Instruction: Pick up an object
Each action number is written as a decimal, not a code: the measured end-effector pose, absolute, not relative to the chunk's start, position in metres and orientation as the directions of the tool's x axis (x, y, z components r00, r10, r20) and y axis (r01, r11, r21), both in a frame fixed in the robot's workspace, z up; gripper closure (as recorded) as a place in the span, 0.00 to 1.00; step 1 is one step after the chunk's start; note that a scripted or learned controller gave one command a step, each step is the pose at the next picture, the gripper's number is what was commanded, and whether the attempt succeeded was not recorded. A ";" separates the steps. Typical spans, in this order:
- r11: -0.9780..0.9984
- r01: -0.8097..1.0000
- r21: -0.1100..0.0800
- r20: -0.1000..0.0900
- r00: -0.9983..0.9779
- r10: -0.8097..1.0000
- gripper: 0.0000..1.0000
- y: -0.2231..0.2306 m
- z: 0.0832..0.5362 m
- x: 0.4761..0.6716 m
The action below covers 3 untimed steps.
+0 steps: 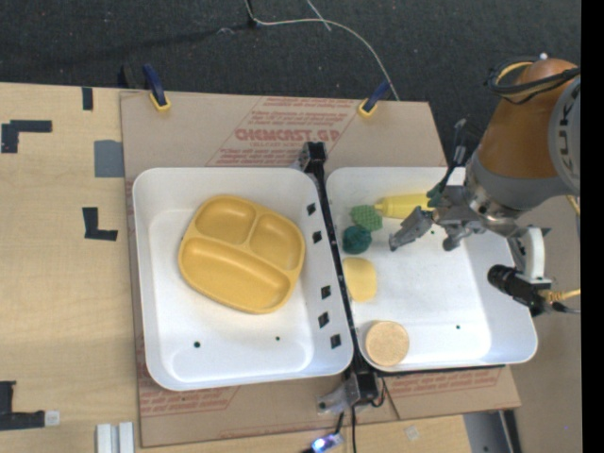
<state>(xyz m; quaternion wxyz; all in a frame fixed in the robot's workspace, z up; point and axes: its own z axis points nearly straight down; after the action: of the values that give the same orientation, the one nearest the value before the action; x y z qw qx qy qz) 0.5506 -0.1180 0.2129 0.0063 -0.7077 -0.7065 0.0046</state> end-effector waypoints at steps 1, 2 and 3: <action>0.002 1.000 -0.002 0.001 -0.002 1.000 0.00 -0.118 0.220 0.553; 0.001 1.000 -0.007 0.001 -0.001 1.000 0.00 -0.108 0.163 0.555; 0.002 1.000 -0.007 0.001 -0.002 1.000 0.00 -0.099 0.102 0.557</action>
<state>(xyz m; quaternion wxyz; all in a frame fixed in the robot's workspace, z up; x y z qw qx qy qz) 0.5571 -0.0994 0.1016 0.0028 -0.7065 -0.7077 0.0024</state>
